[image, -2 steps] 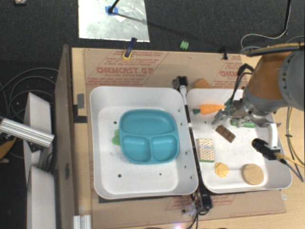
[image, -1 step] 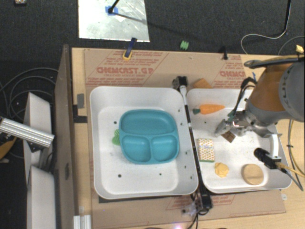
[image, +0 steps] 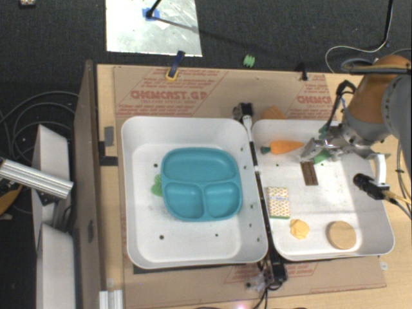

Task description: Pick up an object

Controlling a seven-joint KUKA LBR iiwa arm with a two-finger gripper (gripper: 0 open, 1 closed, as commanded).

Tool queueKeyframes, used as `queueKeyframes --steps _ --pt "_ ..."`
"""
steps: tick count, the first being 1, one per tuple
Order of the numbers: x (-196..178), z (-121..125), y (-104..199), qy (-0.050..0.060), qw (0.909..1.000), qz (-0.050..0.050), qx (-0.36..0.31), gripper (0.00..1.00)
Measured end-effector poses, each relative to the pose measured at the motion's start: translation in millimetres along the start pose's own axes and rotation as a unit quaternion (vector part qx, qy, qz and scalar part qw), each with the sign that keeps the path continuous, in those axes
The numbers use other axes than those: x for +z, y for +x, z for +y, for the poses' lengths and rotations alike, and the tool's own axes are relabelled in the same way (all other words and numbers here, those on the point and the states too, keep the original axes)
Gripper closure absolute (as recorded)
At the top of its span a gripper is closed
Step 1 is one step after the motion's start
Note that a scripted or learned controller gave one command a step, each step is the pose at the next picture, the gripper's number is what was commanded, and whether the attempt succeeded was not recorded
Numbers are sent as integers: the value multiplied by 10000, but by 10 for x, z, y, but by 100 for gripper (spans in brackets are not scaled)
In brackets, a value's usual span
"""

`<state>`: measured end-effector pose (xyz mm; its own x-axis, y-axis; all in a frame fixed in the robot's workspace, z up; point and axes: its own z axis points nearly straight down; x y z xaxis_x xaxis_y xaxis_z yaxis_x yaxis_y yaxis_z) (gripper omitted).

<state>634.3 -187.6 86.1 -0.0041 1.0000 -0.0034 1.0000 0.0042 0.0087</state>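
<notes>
Orange carrot [image: 285,147] beside claw [image: 320,150] | brown bar [image: 309,172] below

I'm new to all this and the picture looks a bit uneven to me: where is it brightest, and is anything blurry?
Camera view: the two white bins glare brightest; the silver sheet at top reflects light in patches; the dark floor stays dim; the gripper looks soft and smeared; the blue tray and the carrot read clearly.

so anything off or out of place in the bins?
One oddity: a green item in the left bin is tucked mostly under the left edge of the blue divided tray, too hidden to identify. In the right bin, the carrot, brown bar and patterned card lie loose, undamaged.
</notes>
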Motion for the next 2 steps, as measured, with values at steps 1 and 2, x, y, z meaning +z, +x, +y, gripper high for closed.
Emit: queueKeyframes --steps 1,2 --pt "-107 -11 17 6 10000 9 -9 100" --pt "-1071 196 816 -20 10000 23 -44 100"
